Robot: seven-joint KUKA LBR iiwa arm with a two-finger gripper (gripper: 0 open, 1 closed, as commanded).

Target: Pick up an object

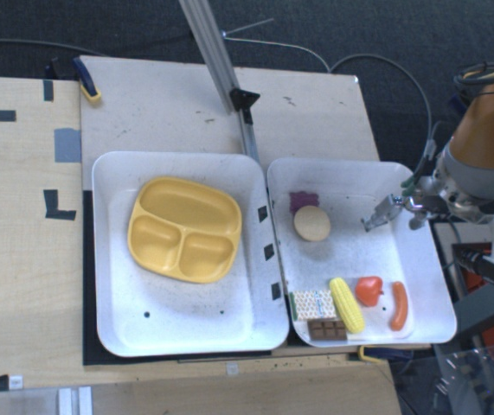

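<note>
Yellow corn cob (346, 305) lies lengthwise, tip pointing up-left.

Around the round bun (312, 224) in the right bin (350, 173), bare floor lies open to its right and below, while a purple block (304, 201) touches its upper-left side and the corn (346, 304), tomato (368, 290) and sausage (398, 305) crowd the bin's lower edge, well apart from it.
</note>
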